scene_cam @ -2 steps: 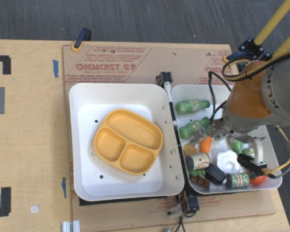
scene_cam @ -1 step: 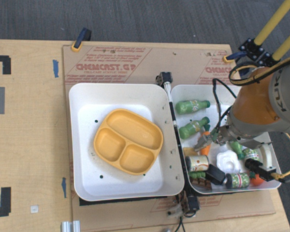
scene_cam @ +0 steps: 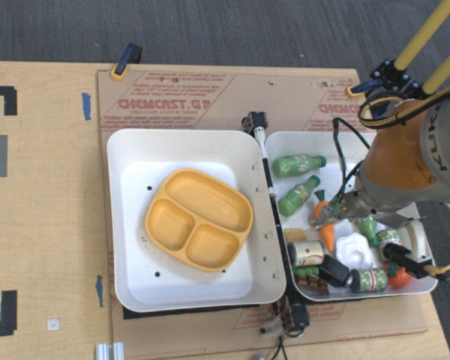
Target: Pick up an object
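The right bin (scene_cam: 324, 136) holds a jumble of small items. Two green bottles (scene_cam: 298, 164) (scene_cam: 298, 196) lie at its far left. An orange carrot (scene_cam: 328, 236) sits in the middle, with a white object (scene_cam: 355, 250) to its right. A labelled jar (scene_cam: 309, 253), a black item (scene_cam: 334, 271) and another green bottle (scene_cam: 370, 280) lie along the near side. My gripper (scene_cam: 326, 211) is down inside this bin, just above the carrot and right of the second bottle. The grey and orange arm (scene_cam: 397, 160) hides the bin's right part. Nothing is visibly held.
The left bin (scene_cam: 127, 201) holds a yellow three-compartment plate (scene_cam: 199, 220). A black clamp (scene_cam: 255, 121) stands between the bins at the far side. Yellow rods (scene_cam: 427, 25) and cables rise at the upper right. The bins rest on cardboard (scene_cam: 172, 96).
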`<state>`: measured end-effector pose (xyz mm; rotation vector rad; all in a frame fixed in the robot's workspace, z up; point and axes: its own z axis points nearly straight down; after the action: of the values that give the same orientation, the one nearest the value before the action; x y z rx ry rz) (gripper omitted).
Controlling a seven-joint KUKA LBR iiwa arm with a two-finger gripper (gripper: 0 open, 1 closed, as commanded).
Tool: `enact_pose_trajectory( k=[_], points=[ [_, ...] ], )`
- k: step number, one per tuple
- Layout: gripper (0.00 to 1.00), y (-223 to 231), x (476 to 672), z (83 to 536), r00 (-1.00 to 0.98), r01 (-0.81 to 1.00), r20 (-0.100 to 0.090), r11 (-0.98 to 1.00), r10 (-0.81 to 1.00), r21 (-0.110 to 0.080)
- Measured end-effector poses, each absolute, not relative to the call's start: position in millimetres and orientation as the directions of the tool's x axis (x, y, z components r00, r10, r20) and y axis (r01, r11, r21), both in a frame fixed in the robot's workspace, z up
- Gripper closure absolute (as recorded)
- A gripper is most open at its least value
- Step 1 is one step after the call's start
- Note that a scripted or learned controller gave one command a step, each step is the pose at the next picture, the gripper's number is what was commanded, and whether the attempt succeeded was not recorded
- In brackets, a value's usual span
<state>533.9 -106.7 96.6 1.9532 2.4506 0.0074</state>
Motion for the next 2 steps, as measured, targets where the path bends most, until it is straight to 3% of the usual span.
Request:
enact_pose_trajectory(
  k=[2],
  points=[
    [1.0, -106.5, 535.2, 114.9, -0.222, 0.975, -0.004, 0.222, 0.975, 0.011]
  ],
)
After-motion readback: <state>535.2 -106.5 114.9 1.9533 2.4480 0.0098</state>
